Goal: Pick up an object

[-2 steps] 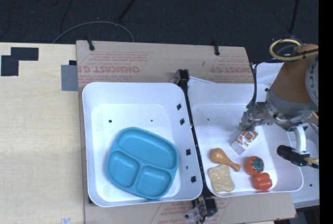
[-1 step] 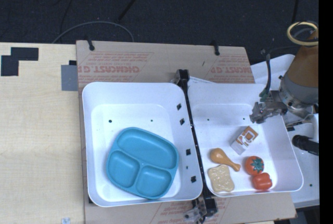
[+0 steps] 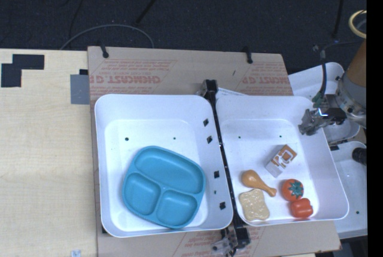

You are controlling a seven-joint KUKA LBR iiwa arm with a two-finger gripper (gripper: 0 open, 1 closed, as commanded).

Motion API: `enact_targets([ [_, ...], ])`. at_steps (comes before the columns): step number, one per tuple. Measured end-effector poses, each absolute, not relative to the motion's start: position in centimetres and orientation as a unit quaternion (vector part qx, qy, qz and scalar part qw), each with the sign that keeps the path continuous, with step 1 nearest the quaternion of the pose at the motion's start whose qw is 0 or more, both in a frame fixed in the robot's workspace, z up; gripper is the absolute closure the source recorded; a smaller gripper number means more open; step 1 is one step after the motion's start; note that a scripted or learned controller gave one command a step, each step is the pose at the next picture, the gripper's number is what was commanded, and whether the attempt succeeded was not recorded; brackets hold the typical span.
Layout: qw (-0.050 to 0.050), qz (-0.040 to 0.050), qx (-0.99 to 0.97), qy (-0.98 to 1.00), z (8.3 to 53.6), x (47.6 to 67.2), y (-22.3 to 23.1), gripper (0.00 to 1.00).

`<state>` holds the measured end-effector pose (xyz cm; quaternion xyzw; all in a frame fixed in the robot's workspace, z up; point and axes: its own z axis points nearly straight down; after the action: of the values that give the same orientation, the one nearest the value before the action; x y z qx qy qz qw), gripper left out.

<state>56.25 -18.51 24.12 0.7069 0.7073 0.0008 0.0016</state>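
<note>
Over the right bin's rim (image 3: 332,148), gripper (image 3: 311,121) jaws' state unclear; descending here risks clipping the rim, missing the toy box (image 3: 282,159).

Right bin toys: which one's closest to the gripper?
The small box with orange-and-white print. It lies farthest up the right bin, below-left of the gripper. The drumstick, cracker, tomato and red pepper sit lower.
</note>
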Motion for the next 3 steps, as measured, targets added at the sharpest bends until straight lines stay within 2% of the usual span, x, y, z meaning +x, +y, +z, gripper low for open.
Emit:
enact_targets([
  [1, 0.001, 0.0004, 0.707, 0.708, 28.3, 56.3, -18.6, 1.00],
  [3, -0.002, -0.0007, 0.706, 0.708, 28.0, 55.5, -8.8, 1.00],
])
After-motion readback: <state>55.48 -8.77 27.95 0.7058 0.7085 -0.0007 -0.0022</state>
